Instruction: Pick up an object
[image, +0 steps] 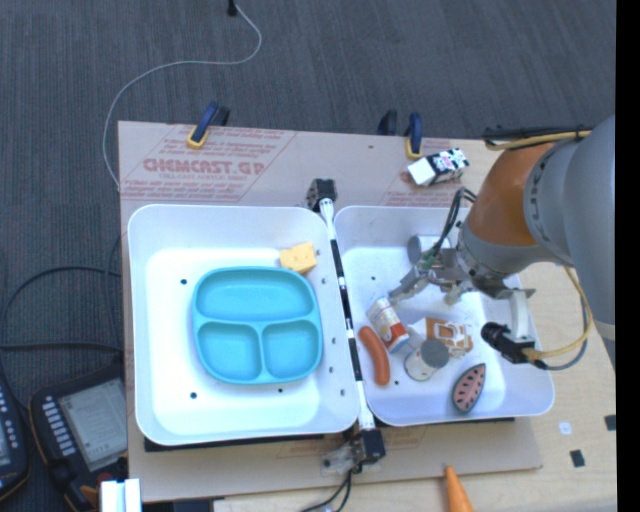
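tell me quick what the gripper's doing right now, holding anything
Gripper: over the right bin, above the toys; open or shut cannot be told, and no object is seen held.

A pale wooden board (215, 165) lies on dark grey carpet (60, 90), crossed by a thin white cable (150, 75).

I had one fixed camera, mounted above the desk (200, 165) and looking down at a slant. It sat far enough back to take in both white bins (140, 300), the desk's edges and some dark carpet (60, 80). The arm (520, 200) entered from the right.
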